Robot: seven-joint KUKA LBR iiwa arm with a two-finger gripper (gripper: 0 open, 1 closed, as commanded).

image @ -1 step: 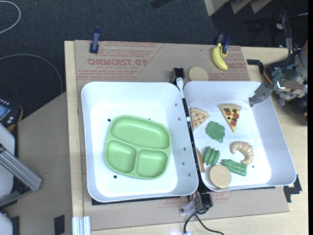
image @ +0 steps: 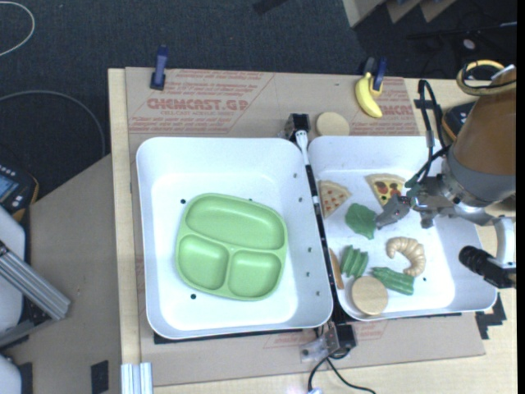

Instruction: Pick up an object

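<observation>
The right bin (image: 459, 290) holds several toy foods: two pizza slices (image: 332, 197) (image: 384, 189), a green leaf (image: 360, 219), a tan croissant (image: 408, 253), green pea pods (image: 353, 261), a green pickle-like piece (image: 394, 280) and a round tan cookie (image: 368, 295). My gripper (image: 409, 214) hangs over this bin's middle, just right of the leaf and above the croissant. Its dark fingers (image: 392, 212) stand open with nothing between them. The arm hides the bin's right part.
The left bin (image: 156, 220) holds a green divided plate (image: 232, 247). Behind the bins on the cardboard lie a banana (image: 368, 97) and a round tan disc (image: 332, 124). A blue clamp (image: 158, 68) grips the board's back left edge.
</observation>
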